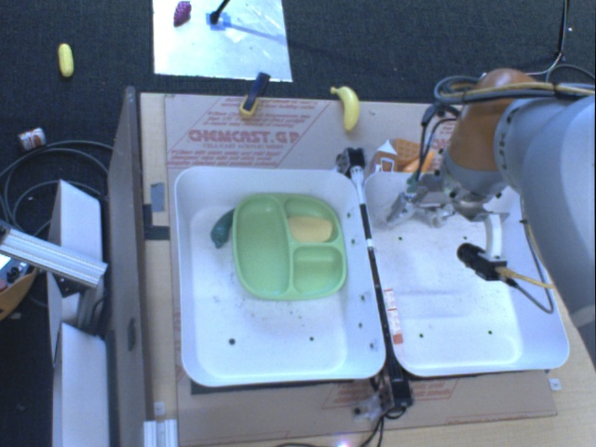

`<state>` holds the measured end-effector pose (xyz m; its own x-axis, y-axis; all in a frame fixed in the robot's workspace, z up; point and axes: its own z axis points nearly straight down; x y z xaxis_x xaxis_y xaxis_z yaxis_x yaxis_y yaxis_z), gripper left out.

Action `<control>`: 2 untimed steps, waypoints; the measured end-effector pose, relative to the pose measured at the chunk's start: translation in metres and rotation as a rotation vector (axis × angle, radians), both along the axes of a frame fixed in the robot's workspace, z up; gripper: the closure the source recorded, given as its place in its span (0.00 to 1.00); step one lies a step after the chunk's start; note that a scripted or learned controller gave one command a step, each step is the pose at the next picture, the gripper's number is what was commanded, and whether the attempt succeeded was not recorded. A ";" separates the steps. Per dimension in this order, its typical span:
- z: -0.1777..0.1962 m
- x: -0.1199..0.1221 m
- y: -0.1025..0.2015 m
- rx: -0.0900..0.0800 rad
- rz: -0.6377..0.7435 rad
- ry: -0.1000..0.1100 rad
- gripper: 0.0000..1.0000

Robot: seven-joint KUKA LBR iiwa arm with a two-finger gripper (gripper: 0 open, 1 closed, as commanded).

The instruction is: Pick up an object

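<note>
Grey arm hangs over the right bin [521,343], its gripper [419,205] at that bin's upper left corner; how the claw stands, I cannot tell. Nearest pickable things, a yellow piece [310,228] on the green tray [270,250], sit left of centre, so closing here probably grabs nothing.
</note>
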<state>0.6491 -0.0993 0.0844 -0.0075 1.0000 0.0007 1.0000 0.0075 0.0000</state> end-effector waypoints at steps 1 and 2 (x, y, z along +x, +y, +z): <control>0.049 0.021 -0.042 -0.004 -0.008 -0.008 0.00; -0.003 -0.015 0.002 0.002 -0.001 0.004 0.00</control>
<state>0.6346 -0.0972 0.0818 -0.0061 1.0000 0.0023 1.0000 0.0061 -0.0036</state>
